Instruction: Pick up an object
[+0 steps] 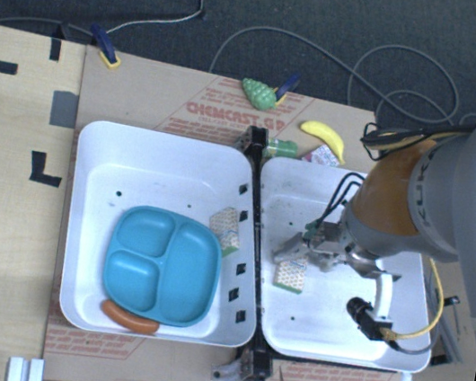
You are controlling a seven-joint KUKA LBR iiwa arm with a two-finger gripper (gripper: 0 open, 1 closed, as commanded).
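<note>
My gripper [296, 252] is low in the right bin [322, 337], near its left side, with the grey arm and its orange band reaching in from the right. Just in front of the gripper, a small checked green-and-white square pad [290, 277] lies on the bin floor, touching or nearly touching the gripper's tip. In the left bin [105, 171] are a blue divided plate [161, 265], an orange sausage [130, 318] by the plate's front edge, and a small patterned piece [228, 226] against the right wall.
Behind the bins, a green toy [260, 93], a yellow banana [323, 137] and a small packet [322, 157] lie on the cardboard. A black divider with clamps [248, 223] runs between the bins. Cables trail across the back.
</note>
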